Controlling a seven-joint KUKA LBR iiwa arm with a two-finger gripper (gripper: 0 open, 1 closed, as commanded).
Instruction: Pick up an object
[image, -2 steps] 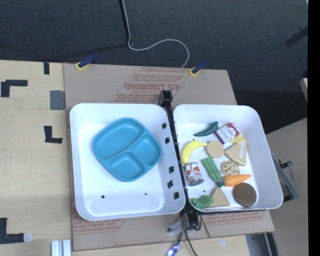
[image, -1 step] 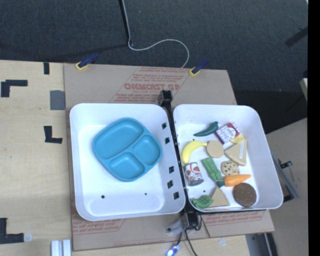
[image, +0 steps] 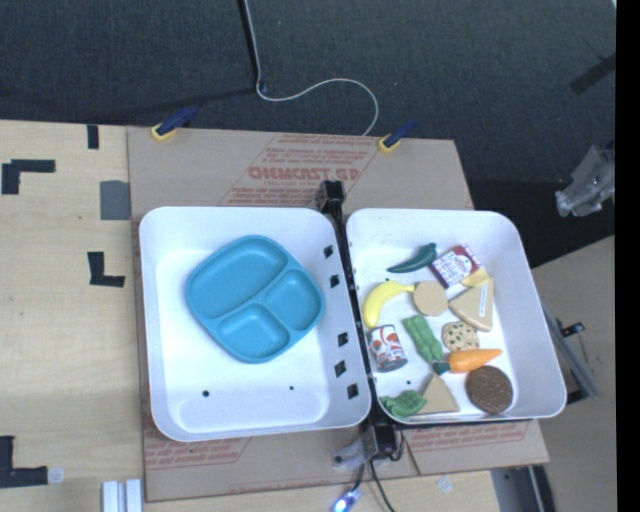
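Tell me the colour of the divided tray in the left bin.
Light blue. The divided tray shows plainly in the camera view, lying in the left bin.

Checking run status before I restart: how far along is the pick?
Nothing looks done: the banana, carrot and can all lie in the right bin. The tool sits off past that bin's far right corner, over no item. Approach, grasp and lift all remain.

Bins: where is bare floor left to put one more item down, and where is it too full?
Left bin: bare floor in front of the blue tray, and a strip along its left wall. Right bin: bare at the far edge, behind the pepper. From the banana to the carrot it is crowded.
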